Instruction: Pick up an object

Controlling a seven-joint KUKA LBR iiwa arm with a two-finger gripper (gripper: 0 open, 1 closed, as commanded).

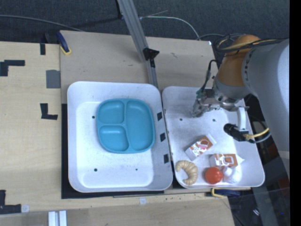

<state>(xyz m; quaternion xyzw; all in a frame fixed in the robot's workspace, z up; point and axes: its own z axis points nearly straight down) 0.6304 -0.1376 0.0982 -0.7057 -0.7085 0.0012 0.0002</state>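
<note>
In the right bin (178, 100) lie several small items near its front. A croissant (187, 171) sits at the front left, a red tomato (213, 175) next to it. A white and red packet (199, 146) lies a little farther back, and a white carton with an orange label (227, 161) rests at the front right. My gripper (198, 111) hangs over the bin's far part, fingers pointing down close to the floor, apart from all the items. Nothing shows between its fingers.
The left bin (80, 168) holds a blue divided plate (125, 125). A grey metal bar (135, 25) slants in from the top toward the gap between the bins. The arm's grey body and orange band (235, 67) fill the right side.
</note>
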